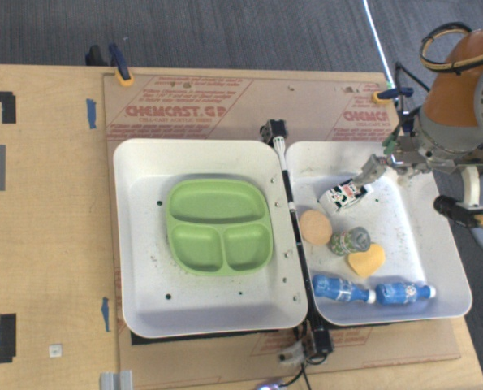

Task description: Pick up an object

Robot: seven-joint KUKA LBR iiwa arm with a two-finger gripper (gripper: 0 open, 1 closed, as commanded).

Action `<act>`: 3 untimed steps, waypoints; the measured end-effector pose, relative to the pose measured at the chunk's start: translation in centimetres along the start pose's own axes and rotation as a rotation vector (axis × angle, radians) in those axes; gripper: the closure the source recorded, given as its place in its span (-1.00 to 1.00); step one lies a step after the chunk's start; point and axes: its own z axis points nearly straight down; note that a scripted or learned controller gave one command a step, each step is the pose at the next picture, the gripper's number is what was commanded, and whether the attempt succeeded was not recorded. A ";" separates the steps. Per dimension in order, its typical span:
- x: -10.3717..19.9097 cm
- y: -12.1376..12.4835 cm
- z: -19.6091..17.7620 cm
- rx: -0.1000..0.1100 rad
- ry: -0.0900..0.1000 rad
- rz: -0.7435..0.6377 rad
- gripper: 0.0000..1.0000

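Pincer [369, 171] reaches into right bin [448, 254], tips at black-and-white packet [345, 194]. Spread or pressed together: cannot tell. Arm [456, 96] cut off at frame edge.

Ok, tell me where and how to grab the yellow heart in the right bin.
Probably from straight above, fingers across the yellow heart's right lobe. It lies flat, with the grey object touching its upper left and bottles just below; the right side is freer.

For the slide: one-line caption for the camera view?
Gripper reaching over the right bin toward a black-and-white object; green tray in left bin.
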 end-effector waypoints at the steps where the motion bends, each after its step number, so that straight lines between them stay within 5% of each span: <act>1: 4.0 -0.3 3.3 -0.020 -0.002 0.191 -1.00; 2: 6.7 -4.6 3.5 -0.024 0.000 0.463 -1.00; 3: 11.8 -6.9 -3.9 0.000 0.000 0.848 -1.00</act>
